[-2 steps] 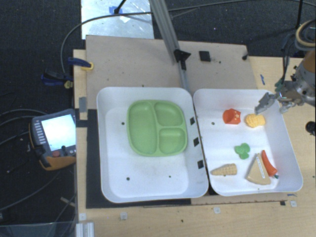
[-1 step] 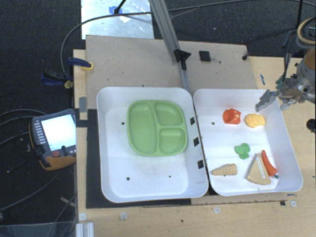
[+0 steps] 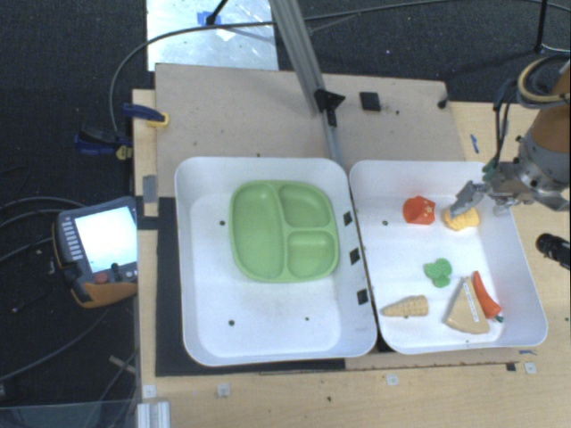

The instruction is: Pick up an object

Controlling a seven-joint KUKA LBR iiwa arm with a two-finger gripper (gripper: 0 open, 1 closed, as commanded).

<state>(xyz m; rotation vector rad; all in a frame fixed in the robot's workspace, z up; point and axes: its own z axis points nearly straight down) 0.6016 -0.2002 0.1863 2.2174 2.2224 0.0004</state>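
Observation:
My gripper hangs over the far right part of the right bin, open, with nothing seen between its fingers. Its left finger sits just over a yellow toy food piece. A red-orange toy lies just left of that piece. Nearer the front lie a green leafy toy, a tan cone-shaped piece, a pale wedge and a red chili leaning on the wedge.
The left bin bears a green divided plate. A grey pole slants over the board behind the bins. A handheld pendant lies off the bench at the left.

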